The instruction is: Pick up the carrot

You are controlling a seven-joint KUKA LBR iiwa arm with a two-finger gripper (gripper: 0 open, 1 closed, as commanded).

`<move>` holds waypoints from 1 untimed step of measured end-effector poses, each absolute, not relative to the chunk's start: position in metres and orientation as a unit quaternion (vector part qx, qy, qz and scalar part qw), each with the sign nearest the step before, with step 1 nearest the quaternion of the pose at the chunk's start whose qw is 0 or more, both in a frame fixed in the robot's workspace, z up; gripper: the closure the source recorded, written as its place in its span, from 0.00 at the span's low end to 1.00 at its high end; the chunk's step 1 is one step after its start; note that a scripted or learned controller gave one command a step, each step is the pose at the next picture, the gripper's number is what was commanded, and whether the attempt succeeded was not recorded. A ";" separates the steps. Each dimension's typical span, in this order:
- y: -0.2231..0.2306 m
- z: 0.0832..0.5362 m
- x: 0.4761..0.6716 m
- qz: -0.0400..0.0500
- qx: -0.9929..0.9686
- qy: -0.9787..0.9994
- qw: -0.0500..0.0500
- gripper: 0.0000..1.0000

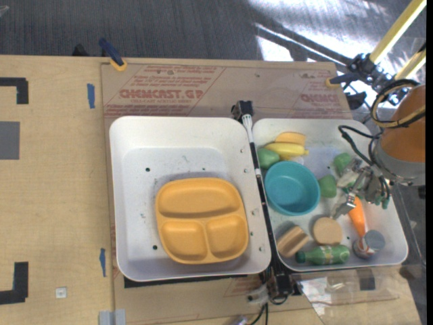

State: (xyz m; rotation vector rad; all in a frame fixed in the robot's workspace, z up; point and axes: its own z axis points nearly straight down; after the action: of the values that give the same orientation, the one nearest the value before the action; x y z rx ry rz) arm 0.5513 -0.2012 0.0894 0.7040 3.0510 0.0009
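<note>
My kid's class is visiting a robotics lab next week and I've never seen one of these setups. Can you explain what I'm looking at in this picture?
This is a single photo from a camera fixed above a workbench, looking down at a slant. The grey and orange shape at the right is a robot arm reaching in. Its hand hangs over the right bin, just above the carrot, the orange toy vegetable it is meant to pick up. I can't tell from here whether the hand is open or closed, and nothing shows the carrot lifted.

Two shallow white bins sit side by side. The left bin holds a yellow divided tray. The right one holds toy food and dishes: a teal bowl, a banana, a green bottle, a bread slice and some green pieces.
</note>
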 end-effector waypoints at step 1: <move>-0.225 0.090 0.496 0.000 0.221 0.975 0.007 0.00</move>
State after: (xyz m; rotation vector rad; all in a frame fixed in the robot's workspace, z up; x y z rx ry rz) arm 0.4959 -0.2249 0.0896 0.6930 3.0508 -0.0001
